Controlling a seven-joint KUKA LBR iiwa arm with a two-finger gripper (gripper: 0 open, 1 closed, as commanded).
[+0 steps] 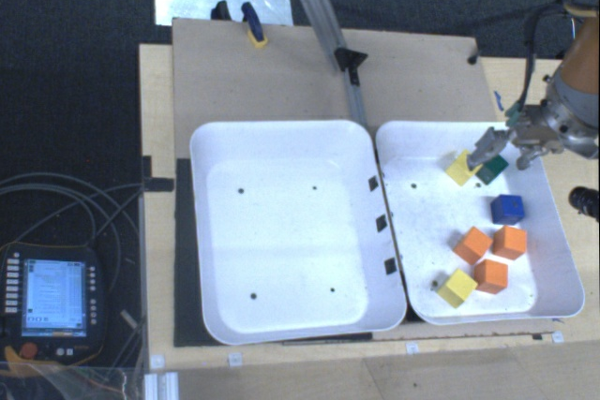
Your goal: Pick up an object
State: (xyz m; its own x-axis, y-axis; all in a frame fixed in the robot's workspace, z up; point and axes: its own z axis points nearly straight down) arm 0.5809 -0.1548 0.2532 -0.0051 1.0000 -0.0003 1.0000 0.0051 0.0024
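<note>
My gripper [495, 162] hangs over the far part of the right bin [548, 295], with the arm coming in from the right. Its two grey fingers [484, 148] stand apart, so it is open. A dark green block [491, 170] lies right at the fingertips, roughly between them, and touches a yellow block [459, 170] on its left. I cannot see the fingers pressing on the green block. Nearer in the same bin lie a blue block [507, 209], three orange blocks [473, 244] [510, 242] [491, 275] and a second yellow block [457, 288].
The left bin [211, 201] sits beside the right one, with black clips [382, 222] along the shared rim. A grey slanted pole [319, 5] rises behind the bins. A tablet-like pendant [52, 300] with cables lies off the bench at the left.
</note>
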